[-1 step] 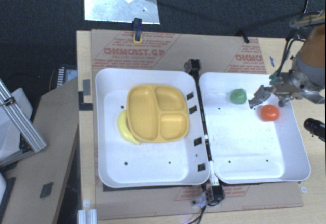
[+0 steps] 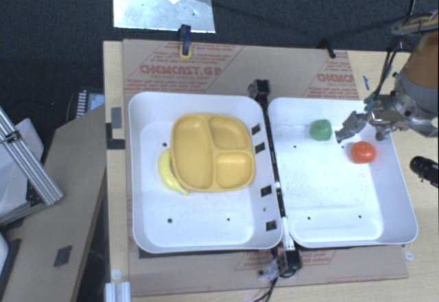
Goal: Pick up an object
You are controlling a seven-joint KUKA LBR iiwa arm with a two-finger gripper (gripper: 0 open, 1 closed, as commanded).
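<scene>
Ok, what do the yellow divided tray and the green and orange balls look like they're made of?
The yellow divided tray looks like moulded plastic with a dull sheen and rounded compartments. The small green ball looks matte, possibly foam or rubber. The small orange ball shows a faint highlight, probably smooth plastic or rubber, though that is uncertain.

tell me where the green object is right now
The green object lies in the right bin, near its far edge, just left of the orange ball and the gripper.

Grey arm (image 2: 420, 91) w/ orange band, dark cables, grey metal gripper (image 2: 365, 124) at wrist.
</scene>
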